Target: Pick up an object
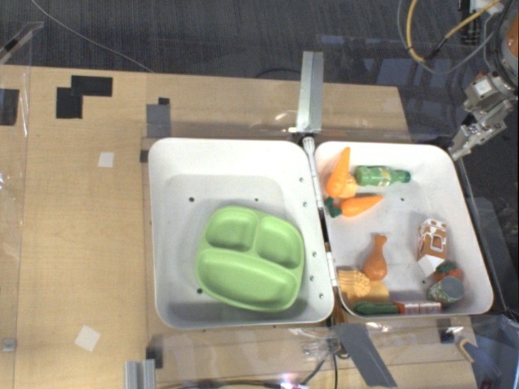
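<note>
A green divided plate [250,257] lies in the left bin [174,217] on the wooden bench [73,241].

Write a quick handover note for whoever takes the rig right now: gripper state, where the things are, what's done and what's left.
Gripper: at the upper right, outside the right bin, above its top right corner; nothing seen held.
Right bin: two carrots and a green bottle near the top, a drumstick in the middle, small items along the bottom and right side.
Left bin: a green divided plate.
Done: nothing picked up yet.
Left: reach into a bin, grasp an object and lift it.
</note>
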Available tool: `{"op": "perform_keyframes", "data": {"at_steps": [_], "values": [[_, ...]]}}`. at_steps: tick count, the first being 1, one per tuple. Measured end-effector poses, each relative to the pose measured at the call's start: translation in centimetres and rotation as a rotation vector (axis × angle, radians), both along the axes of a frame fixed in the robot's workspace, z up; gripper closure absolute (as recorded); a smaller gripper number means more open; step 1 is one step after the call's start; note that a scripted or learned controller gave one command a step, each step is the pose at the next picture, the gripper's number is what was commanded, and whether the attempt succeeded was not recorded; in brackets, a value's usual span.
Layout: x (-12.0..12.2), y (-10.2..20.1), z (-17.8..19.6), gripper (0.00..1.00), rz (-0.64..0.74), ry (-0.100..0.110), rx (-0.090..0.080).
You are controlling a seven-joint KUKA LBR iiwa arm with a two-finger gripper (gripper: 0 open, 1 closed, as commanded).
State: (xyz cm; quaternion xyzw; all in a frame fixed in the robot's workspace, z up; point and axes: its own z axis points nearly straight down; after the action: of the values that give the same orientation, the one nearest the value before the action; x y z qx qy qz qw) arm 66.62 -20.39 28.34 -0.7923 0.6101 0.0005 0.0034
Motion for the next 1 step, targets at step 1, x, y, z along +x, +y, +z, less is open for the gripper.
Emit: {"op": "perform_keyframes", "data": {"at_steps": [1], "values": [[0.22,0.18,0.83,1.00,-0.005,-0.002,0.006]]}}
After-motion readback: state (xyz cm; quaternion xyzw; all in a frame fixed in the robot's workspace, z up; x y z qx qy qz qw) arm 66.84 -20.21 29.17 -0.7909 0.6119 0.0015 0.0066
